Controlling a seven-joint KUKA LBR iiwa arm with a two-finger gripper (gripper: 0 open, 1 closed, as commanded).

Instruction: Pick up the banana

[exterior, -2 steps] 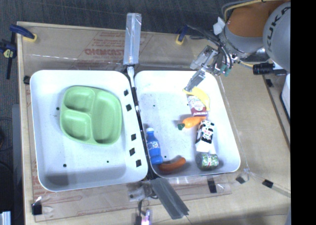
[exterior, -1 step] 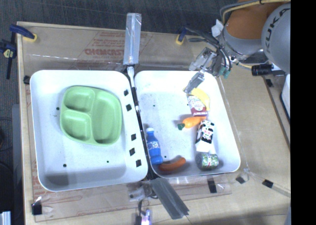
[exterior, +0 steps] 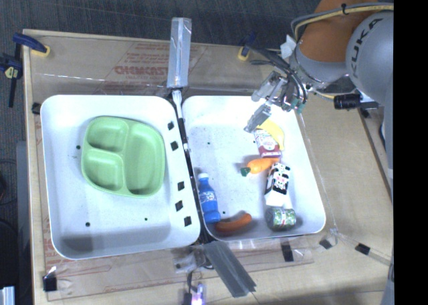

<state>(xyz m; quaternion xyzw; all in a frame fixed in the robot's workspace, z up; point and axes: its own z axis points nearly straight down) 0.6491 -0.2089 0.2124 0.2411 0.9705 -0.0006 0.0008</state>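
The yellow banana lies in the right bin near its far right side, partly covered by a small red and white packet. My gripper hangs over the bin's far right part, just up and left of the banana. Its two grey fingers stand apart and point down-left, with nothing between them.
The right bin also holds a carrot, a black and white carton, a green can, a blue bottle and a sausage. A green divided plate sits in the left bin.
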